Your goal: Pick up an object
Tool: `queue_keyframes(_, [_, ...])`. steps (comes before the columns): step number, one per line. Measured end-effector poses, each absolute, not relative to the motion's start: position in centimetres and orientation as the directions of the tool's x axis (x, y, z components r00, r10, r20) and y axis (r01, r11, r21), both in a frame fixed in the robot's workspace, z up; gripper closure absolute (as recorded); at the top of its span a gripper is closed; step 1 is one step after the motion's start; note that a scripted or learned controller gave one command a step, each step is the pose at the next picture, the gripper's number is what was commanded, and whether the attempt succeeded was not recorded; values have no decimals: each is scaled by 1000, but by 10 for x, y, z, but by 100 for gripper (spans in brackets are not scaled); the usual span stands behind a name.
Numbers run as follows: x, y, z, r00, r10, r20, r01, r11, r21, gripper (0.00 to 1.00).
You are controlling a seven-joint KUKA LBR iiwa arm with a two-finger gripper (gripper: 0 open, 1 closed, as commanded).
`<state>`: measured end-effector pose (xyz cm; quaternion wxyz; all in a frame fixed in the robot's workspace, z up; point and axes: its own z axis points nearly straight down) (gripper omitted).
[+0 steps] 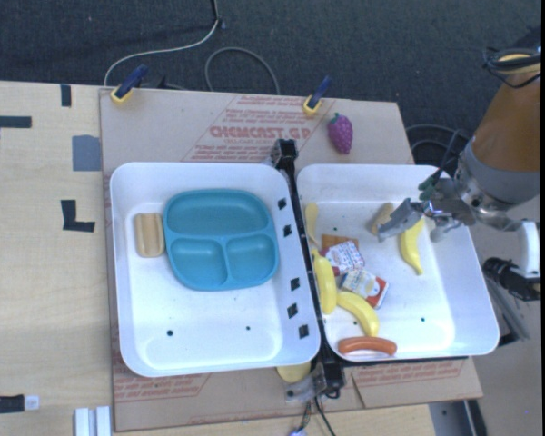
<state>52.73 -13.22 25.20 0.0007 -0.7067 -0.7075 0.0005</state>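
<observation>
Reaching in from the right, the gripper [395, 218] hangs over the far part of the right bin [463, 321], with a yellow banana [411, 247] just beside and below its tip. Whether the fingers are apart or together cannot be told at this angle, and nothing is plainly clamped between them, so the banana should be counted as lying loose on the bin floor, not lifted.

That banana looks the likely target: it lies apart from the crowd, with bare white floor to its right and near side. The rest is packed against the divider on the bin's left: a second banana [324, 282], a third banana [359, 309], a small printed packet [348, 256] and a hot dog [367, 345] by the near wall.

In the left bin [132, 334] sit a blue divided plate [222, 239] and a tan block [148, 234]. A purple grape bunch [341, 133] rests on the cardboard beyond both bins.
</observation>
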Motion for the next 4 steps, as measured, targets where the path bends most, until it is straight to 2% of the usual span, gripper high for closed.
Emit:
queue_keyframes(1, [498,-123,91,0,1000,4,1000,0,-18,0])
queue_keyframes(2, [503,-124,109,-1,1000,3,1000,1,-4,100])
queue_keyframes(3, [528,-35,190,-9,1000,1,1000,9,10,100])
queue_keyframes(4, [524,-39,184,-1,1000,0,1000,1,-1,0])
